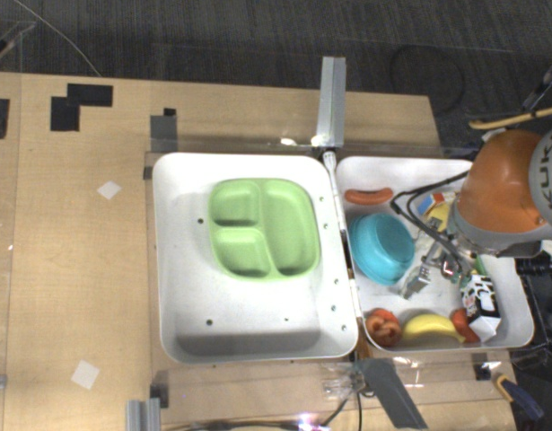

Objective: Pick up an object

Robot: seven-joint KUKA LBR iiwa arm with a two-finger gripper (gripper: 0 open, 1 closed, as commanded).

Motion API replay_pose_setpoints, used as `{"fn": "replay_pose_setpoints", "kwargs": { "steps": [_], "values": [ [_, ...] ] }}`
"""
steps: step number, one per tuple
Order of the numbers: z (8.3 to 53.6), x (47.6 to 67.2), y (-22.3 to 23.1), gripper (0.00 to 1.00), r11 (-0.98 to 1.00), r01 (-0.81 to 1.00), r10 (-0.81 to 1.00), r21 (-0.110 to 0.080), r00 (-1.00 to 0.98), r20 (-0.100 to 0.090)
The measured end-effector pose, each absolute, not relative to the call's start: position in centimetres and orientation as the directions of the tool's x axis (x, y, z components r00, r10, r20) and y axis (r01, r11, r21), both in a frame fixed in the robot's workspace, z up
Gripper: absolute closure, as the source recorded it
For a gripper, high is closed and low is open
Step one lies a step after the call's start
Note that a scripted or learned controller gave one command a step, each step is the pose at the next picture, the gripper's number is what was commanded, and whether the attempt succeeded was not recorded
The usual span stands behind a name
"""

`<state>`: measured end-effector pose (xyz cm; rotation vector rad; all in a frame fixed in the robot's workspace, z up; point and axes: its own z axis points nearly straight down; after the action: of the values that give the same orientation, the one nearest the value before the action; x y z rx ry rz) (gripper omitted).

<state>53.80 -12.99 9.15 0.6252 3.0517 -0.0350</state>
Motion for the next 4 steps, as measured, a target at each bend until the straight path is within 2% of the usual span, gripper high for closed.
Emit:
{"fn": "replay_pose_setpoints", "kwargs": {
  "steps": [1, 2, 3, 4],
  "values": [
    [8.9, 59.8, -12.5, 0.0, 0.922, 0.388, 0.388, 0.0, -0.922, -0.016],
    [10.4, 60.3, -12.3, 1.0, 0.924, 0.381, 0.381, 0.004, -0.924, -0.029],
    [19.0, 62.8, -7.8, 1.0, 0.859, 0.512, 0.512, 0.007, -0.859, -0.012],
    [21.9, 61.3, -15.9, 1.0, 0.887, 0.461, 0.461, 0.001, -0.887, -0.012]
  ]
}}
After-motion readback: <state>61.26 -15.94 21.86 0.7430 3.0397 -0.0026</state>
